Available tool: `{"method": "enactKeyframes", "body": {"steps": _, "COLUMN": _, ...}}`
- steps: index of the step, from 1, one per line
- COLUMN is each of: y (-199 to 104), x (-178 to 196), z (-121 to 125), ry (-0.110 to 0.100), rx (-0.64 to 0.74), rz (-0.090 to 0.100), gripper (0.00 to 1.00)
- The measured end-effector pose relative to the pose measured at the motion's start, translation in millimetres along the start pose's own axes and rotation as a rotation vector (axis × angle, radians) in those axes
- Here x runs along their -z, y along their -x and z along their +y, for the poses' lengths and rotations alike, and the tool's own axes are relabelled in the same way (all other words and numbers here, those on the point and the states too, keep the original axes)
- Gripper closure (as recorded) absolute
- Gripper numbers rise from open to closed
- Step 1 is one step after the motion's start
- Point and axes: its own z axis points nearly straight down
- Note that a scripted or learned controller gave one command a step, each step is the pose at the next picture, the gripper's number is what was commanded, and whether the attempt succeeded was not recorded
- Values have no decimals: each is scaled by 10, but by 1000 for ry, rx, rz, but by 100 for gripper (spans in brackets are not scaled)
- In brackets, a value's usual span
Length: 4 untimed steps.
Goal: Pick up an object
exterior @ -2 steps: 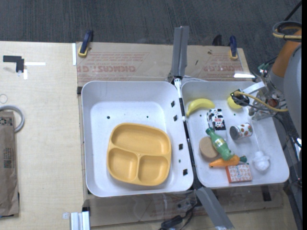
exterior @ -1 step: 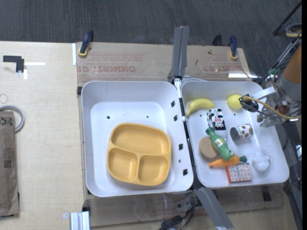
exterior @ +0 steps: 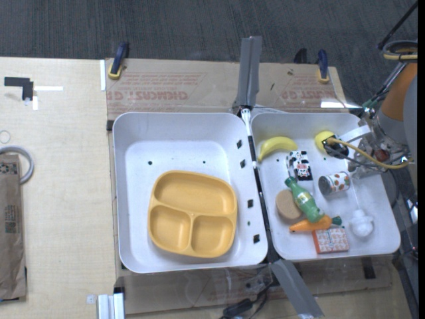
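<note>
Now the gripper (exterior: 378, 155) hovers at the far right of the right bin (exterior: 393, 239), above a scatter of small objects.
Whether its grip is spread or closed cannot be told from this slant. A patterned cup (exterior: 334, 183) lies just left of it. A banana (exterior: 277, 146) sits far left, with a black-and-white toy (exterior: 299, 165) beside it. A green bottle (exterior: 304, 200) lies against a brown disc (exterior: 287, 205), a carrot (exterior: 307, 225) at its near end. A red card (exterior: 330, 240) lies nearest. The left bin (exterior: 133, 178) holds a yellow divided plate (exterior: 192, 212).

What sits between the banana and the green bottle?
A small black-and-white toy, seen in the camera view, between the banana and the green bottle.
</note>
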Motion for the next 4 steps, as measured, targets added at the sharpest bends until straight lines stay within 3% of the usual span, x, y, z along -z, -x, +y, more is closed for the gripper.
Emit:
{"method": "enactKeyframes", "body": {"steps": 1, "y": 389, "x": 254, "z": -74, "ry": 0, "rx": -4, "rz": -1, "gripper": 100}}
{"method": "enactKeyframes", "body": {"steps": 2, "y": 100, "x": 4, "z": -18, "ry": 0, "rx": 0, "rz": 0, "gripper": 100}}
{"method": "enactKeyframes", "body": {"steps": 3, "y": 405, "x": 321, "z": -95, "ry": -1, "rx": -7, "rz": -1, "gripper": 100}}
{"method": "enactKeyframes", "body": {"steps": 4, "y": 432, "x": -25, "z": -89, "ry": -1, "rx": -5, "rz": 0, "gripper": 100}}
